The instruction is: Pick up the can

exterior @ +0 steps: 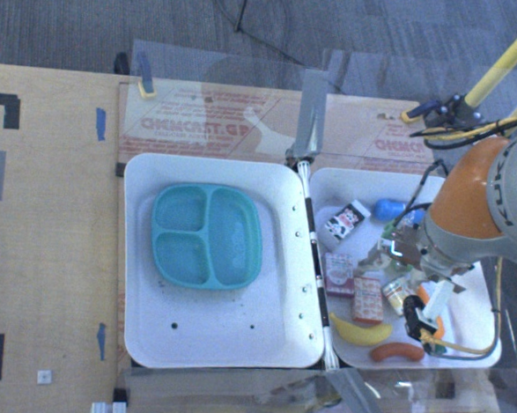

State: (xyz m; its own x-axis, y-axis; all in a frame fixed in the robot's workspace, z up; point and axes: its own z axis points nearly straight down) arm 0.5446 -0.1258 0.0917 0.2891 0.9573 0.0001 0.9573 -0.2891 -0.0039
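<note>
The can [395, 295], small with a pale yellow-green label, lies in the right bin [475, 327], partly hidden under the arm's wrist. My gripper [394, 259] hangs low over the middle of that bin, just above and to the left of the can. The arm's grey wrist and orange band [471, 203] cover much of the bin's right side. Nothing shows held in the gripper.
The right bin also holds a black-and-white carton [346, 221], a blue object [388, 208], a pink packet [339, 273], a red-brown packet [368, 299], a banana [362, 330] and a sausage [397, 351]. A teal divided plate [207, 236] lies in the left bin [223, 331].
</note>
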